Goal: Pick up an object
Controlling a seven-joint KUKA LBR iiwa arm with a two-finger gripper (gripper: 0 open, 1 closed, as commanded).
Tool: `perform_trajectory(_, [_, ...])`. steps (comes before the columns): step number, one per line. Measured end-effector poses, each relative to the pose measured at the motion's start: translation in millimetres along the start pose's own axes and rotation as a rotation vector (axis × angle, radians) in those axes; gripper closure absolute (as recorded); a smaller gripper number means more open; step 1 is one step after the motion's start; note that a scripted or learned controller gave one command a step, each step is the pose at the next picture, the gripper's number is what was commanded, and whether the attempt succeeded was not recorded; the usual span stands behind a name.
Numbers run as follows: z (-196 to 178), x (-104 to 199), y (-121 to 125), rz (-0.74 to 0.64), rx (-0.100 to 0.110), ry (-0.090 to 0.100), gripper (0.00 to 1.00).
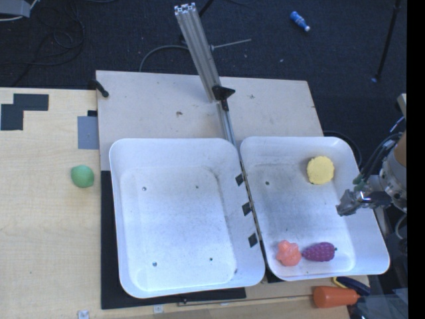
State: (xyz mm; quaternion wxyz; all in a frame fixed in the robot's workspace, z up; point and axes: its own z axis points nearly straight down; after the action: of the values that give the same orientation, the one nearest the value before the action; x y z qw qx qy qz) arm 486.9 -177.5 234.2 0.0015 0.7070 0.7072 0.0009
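The grey metal two-finger gripper (348, 205) hangs over the right edge of the right shallow white plastic bin (292, 155), holding nothing; I cannot tell its opening. A round yellow object (321, 170) lies near that bin's far right corner. A knobbly purple object (319, 252) and an orange-pink lump (288, 253) lie just beside each other along its near edge.

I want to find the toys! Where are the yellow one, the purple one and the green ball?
yellow toy (321, 170), camera view, middle of its round top.
purple toy (319, 252), camera view, middle of its bumpy body.
green ball (83, 176), camera view, centre of the ball.
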Motion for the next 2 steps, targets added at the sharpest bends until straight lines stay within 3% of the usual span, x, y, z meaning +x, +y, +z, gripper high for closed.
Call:
perform_trajectory(1, [-51.8, -0.3, 0.7, 0.000, 0.000, 0.000, 1.00])
perform_trajectory(2, [-34.3, 46.6, 9.9, -0.003, 0.005, 0.002, 1.00])
